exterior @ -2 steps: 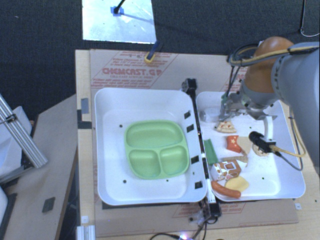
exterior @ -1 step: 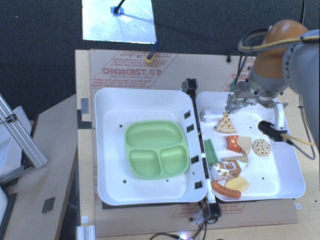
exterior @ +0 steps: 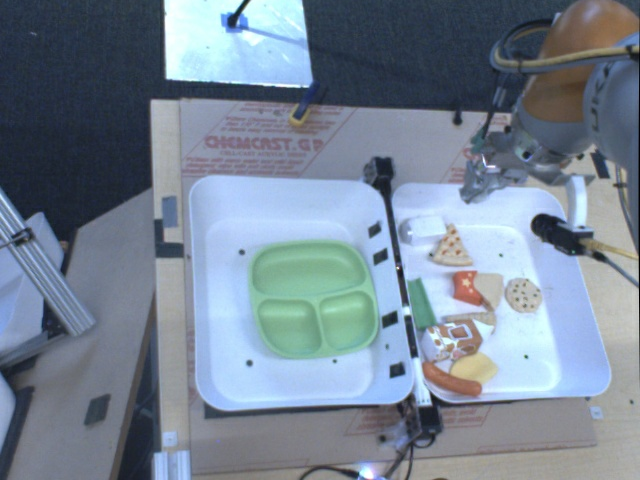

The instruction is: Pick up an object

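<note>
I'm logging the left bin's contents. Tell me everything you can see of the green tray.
The green tray is a pale green, smooth, plastic-looking dish with rounded corners and three compartments: one wide one along the far side and two smaller ones on the near side. It lies flat, right side up, slightly turned, near the middle of the left bin. All three compartments hold nothing. Only the bin floor touches it.
</note>
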